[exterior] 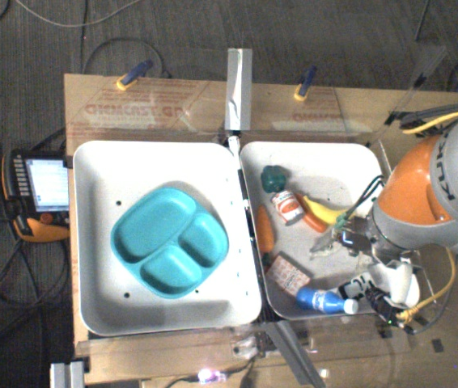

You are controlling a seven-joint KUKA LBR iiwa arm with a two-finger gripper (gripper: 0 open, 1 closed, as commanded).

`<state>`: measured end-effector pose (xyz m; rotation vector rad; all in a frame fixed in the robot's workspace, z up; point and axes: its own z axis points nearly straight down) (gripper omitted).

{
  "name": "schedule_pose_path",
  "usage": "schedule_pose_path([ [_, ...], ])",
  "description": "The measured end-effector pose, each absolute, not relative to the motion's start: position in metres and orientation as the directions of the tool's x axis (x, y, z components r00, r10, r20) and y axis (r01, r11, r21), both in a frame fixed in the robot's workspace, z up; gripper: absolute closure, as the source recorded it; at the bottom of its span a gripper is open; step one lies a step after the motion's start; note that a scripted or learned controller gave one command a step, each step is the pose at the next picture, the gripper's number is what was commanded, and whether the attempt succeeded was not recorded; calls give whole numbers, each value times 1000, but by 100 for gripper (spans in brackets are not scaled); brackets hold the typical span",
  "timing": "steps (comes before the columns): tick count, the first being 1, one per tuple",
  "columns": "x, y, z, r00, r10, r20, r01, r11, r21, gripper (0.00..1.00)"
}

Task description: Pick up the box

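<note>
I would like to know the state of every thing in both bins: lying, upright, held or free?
Turquoise divided plastic plate: flat, hollow side up, in left bin.
Small brown patterned box: lying flat, not held.
Blue plastic bottle: on its side.
Yellow banana: lying, not held.
Orange carrot: lying, not held.

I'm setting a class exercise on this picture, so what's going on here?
A grey and orange robot arm reaches from the right over the right bin, its gripper hovering beside the banana. The small brown box it should pick up lies untouched near that bin's lower edge, between a carrot and a blue bottle. The left bin holds a teal divided plate.
</note>
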<state>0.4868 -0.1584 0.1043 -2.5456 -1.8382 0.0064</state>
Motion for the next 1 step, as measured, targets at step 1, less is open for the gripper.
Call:
schedule_pose_path([
  [1,483,-165,149,481,877,-2,877,-481,-3,0],
])
